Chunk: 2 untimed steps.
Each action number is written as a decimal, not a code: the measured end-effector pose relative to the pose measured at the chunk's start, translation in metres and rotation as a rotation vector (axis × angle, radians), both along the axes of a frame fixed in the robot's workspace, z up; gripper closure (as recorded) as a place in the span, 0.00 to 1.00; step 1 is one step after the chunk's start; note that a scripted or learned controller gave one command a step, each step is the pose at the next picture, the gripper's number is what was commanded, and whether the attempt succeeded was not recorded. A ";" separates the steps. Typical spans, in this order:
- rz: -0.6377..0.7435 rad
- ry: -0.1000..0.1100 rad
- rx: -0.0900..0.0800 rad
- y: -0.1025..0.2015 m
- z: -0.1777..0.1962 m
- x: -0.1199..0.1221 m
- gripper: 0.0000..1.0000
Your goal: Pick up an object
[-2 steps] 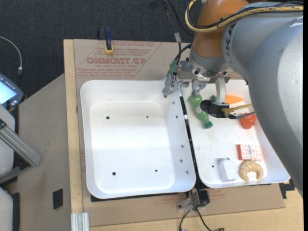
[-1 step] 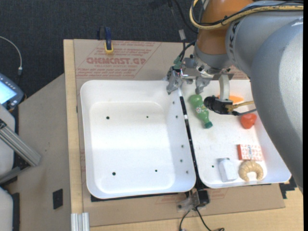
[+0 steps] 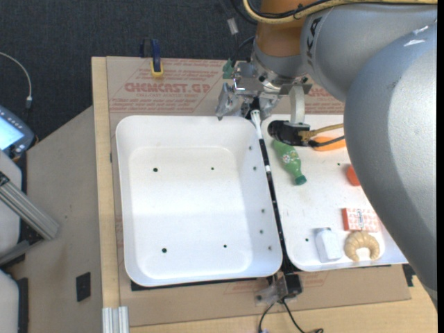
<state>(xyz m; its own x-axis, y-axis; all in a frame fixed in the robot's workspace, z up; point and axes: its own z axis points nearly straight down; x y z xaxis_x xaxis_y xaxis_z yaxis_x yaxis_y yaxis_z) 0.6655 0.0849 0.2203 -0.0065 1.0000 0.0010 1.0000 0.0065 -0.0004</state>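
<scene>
Nearest, at the front of the right bin (image 3: 309, 207), a tan croissant (image 3: 363, 245) lies beside a small white block (image 3: 326, 244); the two are just apart. A little farther back, close to the croissant, sits a flat red-and-white packet (image 3: 360, 218), partly under the edge of the grey arm (image 3: 388, 103). Beyond that, a small red-orange thing (image 3: 352, 175) peeks out from beneath the arm, and too little of it is visible to tell what it is.

Farther in, a green bottle (image 3: 289, 161) lies on its side on the white floor of the right bin. It is set at a slant, its narrow end pointing toward the near side, and it lies close to the seam between the two bins.

The left bin (image 3: 123, 186) stands alongside, touching the right one along that seam, and four small dark dots mark its floor.

At the far end, the gripper (image 3: 241, 108) hangs over the back rim where the two bins meet, just beyond the bottle and well apart from the croissant, the block and the packet. Whether it is apart or together cannot be told from this view. The orange band sits above it on the wrist.

Behind the bins, the counter (image 3: 173, 85) shows brown board printed with red lettering, and a blue and yellow clamp (image 3: 155, 55) grips its far edge.
</scene>
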 end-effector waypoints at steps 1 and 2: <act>-0.010 0.002 -0.004 -0.048 0.031 -0.016 0.00; -0.013 0.013 -0.003 -0.126 -0.028 -0.021 0.00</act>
